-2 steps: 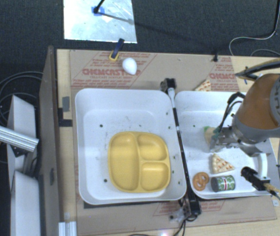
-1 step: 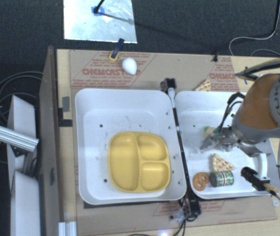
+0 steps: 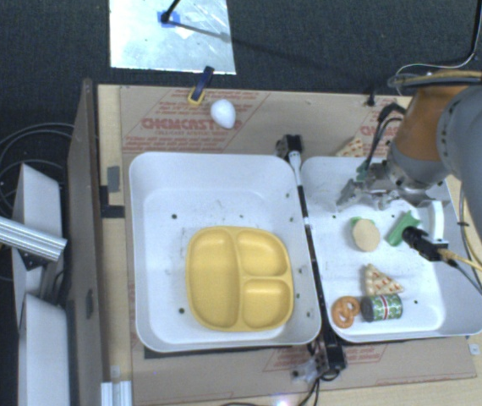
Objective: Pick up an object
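- I see the arm (image 3: 457, 129) reaching in from the right, over the upper part of the right bin (image 3: 461, 311).
- The tool (image 3: 366, 191) hangs low near the bin's upper left area; its metal fingers look spread apart, and I see nothing between them.
- Just below the tool lies a pale, roundish food piece (image 3: 365, 233), the nearest thing to it, apart from the fingers.
- A green piece (image 3: 405, 225) lies just beside that pale one on its right, partly under a black and white part of the wrist.
- Lower in the same bin I count three more things: a triangular cracker-like slice (image 3: 379, 279), a small dark can (image 3: 384, 308) lying on its side, and a brown pretzel (image 3: 345, 312) touching the can's left end.
- That makes five loose objects in the right bin.
- The left bin (image 3: 165, 184) holds one yellow divided tray (image 3: 239, 277) with three compartments.
- The dark divider (image 3: 305, 227) between the two bins runs close to the tool's left.
- On the cardboard counter (image 3: 258, 112) behind the bins rest one white ball (image 3: 223, 112) and one small yellow and blue item (image 3: 199, 87).
- One silvery sheet (image 3: 172, 24) lies on the floor beyond.
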`<action>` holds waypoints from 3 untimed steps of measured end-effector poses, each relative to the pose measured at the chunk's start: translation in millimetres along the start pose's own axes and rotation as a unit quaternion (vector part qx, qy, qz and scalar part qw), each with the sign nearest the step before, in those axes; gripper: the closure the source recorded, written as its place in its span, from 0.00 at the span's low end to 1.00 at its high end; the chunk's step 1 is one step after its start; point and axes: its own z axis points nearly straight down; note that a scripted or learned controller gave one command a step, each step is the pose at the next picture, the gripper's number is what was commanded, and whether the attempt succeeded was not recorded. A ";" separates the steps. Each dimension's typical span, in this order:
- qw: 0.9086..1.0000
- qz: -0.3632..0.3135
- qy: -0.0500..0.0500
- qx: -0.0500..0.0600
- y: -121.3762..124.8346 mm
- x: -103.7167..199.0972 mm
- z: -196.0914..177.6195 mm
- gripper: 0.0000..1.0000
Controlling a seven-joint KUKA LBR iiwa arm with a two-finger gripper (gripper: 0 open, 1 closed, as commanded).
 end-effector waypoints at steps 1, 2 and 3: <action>1.000 0.003 0.001 0.006 -36.6 11.8 0.9 0.00; 1.000 0.002 0.001 0.003 -34.0 11.5 -10.7 1.00; 1.000 -0.003 0.003 0.000 -44.2 92.5 -105.6 1.00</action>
